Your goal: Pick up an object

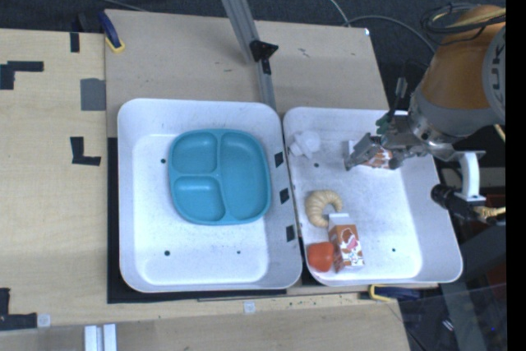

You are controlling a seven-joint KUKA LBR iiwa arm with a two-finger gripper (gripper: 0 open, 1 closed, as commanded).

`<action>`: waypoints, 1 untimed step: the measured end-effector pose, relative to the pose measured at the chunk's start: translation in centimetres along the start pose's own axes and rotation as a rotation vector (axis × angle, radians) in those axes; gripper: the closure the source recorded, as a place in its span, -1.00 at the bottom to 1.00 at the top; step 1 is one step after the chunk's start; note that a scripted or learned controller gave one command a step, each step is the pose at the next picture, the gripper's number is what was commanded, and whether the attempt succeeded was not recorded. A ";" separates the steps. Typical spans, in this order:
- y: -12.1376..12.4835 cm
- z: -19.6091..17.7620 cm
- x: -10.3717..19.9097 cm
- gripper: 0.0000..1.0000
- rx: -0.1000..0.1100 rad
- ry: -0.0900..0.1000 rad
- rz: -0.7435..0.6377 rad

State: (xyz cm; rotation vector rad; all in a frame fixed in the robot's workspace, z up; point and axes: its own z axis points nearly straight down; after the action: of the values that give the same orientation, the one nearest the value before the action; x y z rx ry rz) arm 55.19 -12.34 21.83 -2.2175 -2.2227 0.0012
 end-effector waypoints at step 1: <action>0.0 0.0 0.0 -1.00 -0.001 0.000 0.000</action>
State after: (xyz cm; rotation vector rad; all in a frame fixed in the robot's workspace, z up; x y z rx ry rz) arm 55.20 -12.36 21.84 -2.2181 -2.2228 0.0009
